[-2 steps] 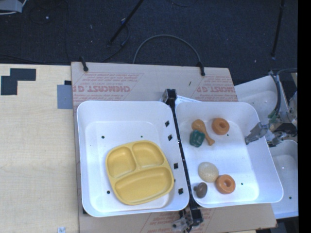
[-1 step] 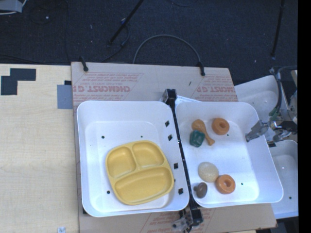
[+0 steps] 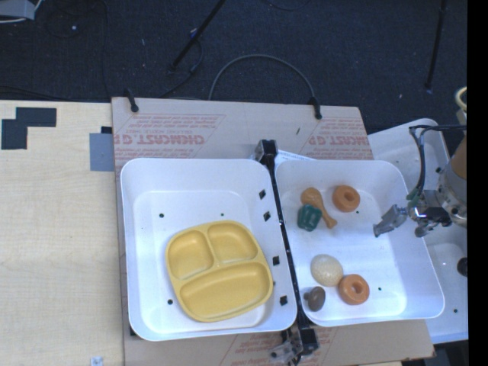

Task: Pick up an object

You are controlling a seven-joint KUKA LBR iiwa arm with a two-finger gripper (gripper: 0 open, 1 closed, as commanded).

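Right bin [image 3: 396, 280]: drumstick [image 3: 318, 206] lying diagonally.

Bench [image 3: 53, 242] bearing two white bins [image 3: 145, 204]

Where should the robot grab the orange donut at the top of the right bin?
Probably across its ring, from straight above. The donut lies flat with its hole facing up, and the space around it is open; the nearest thing, a tan stick toy, lies apart on its left. One finger of the pincer could go in the hole and the other outside the rim, or both could span the whole ring.
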